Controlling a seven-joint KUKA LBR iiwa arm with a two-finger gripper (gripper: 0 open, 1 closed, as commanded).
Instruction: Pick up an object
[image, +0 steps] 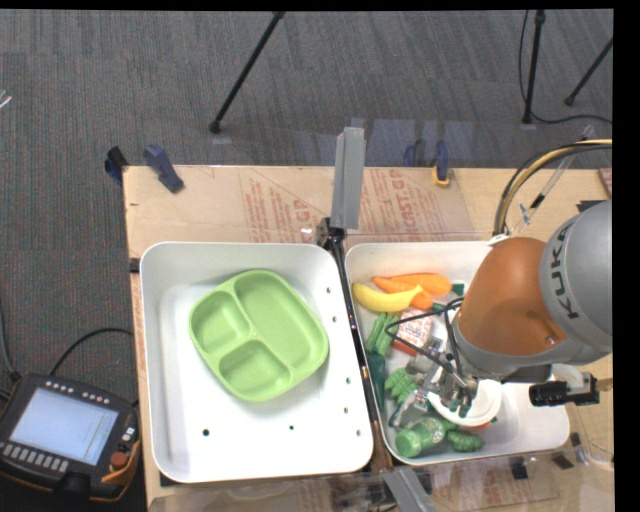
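Reaching down into the right bin (545, 425) at lower right, my jaws (445, 392) sit over green toys (425, 432); I cannot tell their state. Next I must close on one toy and lift

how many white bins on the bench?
2. Left bin holds the green divided plate. Right bin holds toy food, with the arm reaching over it; items beneath may be hidden.
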